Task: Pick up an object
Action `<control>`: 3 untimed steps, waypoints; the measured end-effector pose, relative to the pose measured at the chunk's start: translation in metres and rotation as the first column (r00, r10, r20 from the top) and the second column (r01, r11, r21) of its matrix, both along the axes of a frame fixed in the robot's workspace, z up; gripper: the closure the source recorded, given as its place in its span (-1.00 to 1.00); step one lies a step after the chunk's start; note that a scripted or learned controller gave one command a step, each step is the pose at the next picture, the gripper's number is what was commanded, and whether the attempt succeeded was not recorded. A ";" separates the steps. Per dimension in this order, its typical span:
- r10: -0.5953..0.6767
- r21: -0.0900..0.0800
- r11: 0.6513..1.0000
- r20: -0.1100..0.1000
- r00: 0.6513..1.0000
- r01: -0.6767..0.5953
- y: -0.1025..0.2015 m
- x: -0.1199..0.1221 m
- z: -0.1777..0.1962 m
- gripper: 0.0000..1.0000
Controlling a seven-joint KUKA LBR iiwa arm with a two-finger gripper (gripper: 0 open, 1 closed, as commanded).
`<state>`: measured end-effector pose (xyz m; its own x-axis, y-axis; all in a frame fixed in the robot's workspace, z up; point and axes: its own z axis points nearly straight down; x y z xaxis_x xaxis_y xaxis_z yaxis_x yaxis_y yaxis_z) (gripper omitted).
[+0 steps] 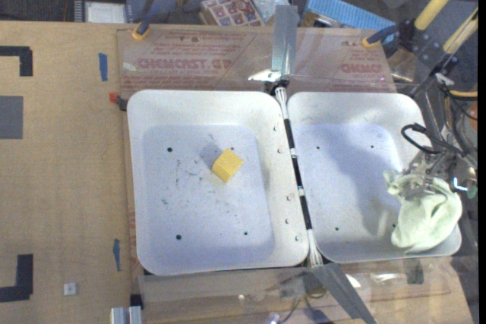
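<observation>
Well, yellow block [227, 165] sits mid-bin (walls well apart), cloth [425, 218] overlapping right rim.

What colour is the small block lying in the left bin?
Yellow: the block shows plainly in the camera view.

Count on bench: two shallow white plastic bins, the left bin [152, 125] and the right bin [342, 117], set side by side and touching along a shared middle edge. Contents: one small yellow cube-shaped block [227, 165] in the left bin, and one pale green crumpled cloth [427, 218] at the right bin's near right corner. One two-finger gripper [430, 177] sits above the cloth; two blue tape strips [103, 67] mark the brown board left of the bins.
</observation>
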<state>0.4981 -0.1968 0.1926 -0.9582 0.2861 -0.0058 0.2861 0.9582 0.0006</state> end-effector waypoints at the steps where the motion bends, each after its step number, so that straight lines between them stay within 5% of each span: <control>1: 0.277 -0.001 0.961 0.000 0.961 -0.277 -0.027 -0.004 -0.006 1.00; 2: 0.152 0.001 0.988 -0.003 0.988 -0.152 0.007 -0.018 0.016 1.00; 3: 0.467 -0.003 0.884 0.000 0.884 -0.467 -0.018 -0.006 0.011 1.00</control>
